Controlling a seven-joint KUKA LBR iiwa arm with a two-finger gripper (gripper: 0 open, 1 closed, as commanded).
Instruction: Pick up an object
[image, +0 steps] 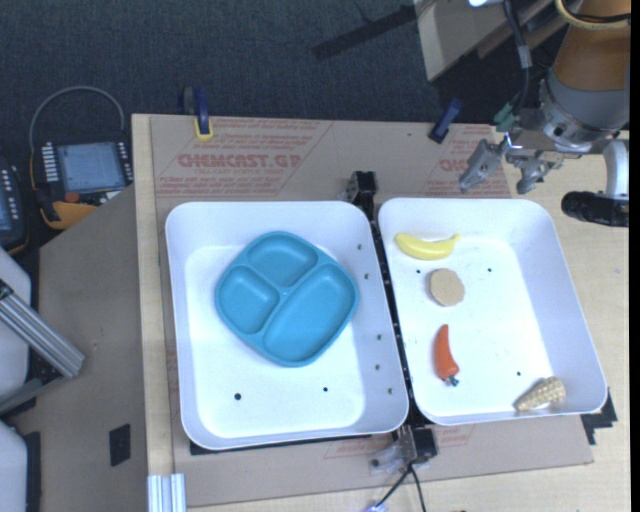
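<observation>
Both white bins, left (185, 330) and right (575, 330), look like smooth, faintly glossy plastic. The blue divided plate (287, 297) is matt plastic. The desk (300, 165) is covered in dull brown printed cardboard. The end effector (503, 168), at one o'clock, looks like grey metal.

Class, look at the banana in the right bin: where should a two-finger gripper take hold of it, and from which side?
Grip the banana at its thick middle, coming straight down from above. It lies flat and lengthwise across the bin, so the fingers should close across its narrow width, probably the steadiest hold.
</observation>
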